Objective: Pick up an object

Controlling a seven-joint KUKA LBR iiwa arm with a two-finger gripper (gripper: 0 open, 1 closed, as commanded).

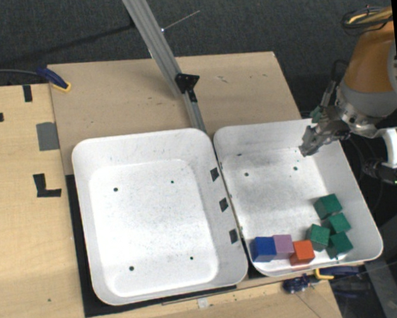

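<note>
- two white bins sit side by side on my bench; the left bin (152,217) has only its bare speckled floor showing, so nothing for me there.
- every object i could take lies along the near edge of the right bin (275,174), bunched toward its near right corner.
- from the left along that edge: a blue block (263,248), a purple block (283,243) touching it, then an orange block (303,251) just beside that.
- further right, a cluster of green blocks (332,225) climbs the right wall from the near right corner.
- my gripper (310,140) hangs over the far right part of the right bin, well apart from all the blocks.
- it is too small and dark here to tell whether it is released or clenched; i see nothing in it.
- as i judge it, nothing is picked yet: reach, descent, grasp and lift all remain.
</note>
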